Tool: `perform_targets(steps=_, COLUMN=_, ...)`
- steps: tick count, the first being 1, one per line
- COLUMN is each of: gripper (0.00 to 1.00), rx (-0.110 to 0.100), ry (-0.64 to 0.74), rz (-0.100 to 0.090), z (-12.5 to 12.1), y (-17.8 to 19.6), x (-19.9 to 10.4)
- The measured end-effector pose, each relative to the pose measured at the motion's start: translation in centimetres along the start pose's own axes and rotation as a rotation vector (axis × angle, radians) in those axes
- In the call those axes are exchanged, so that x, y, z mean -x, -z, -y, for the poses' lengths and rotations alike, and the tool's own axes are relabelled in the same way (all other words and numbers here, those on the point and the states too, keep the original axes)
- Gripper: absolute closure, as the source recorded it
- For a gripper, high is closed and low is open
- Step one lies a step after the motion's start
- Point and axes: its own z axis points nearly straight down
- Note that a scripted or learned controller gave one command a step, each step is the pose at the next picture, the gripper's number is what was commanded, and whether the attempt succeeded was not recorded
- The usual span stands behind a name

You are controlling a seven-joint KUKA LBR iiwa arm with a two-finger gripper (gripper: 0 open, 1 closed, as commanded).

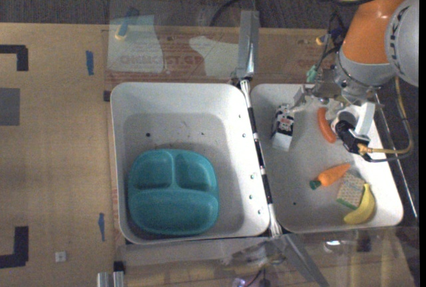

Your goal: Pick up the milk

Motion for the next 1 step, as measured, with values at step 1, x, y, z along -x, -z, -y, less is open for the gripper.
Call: perform_targets(steps=1, gripper=0.0, rx=-0.002, ry=0.253, rz=-0.002, z=-1.3, y=-8.59, x=-1.18)
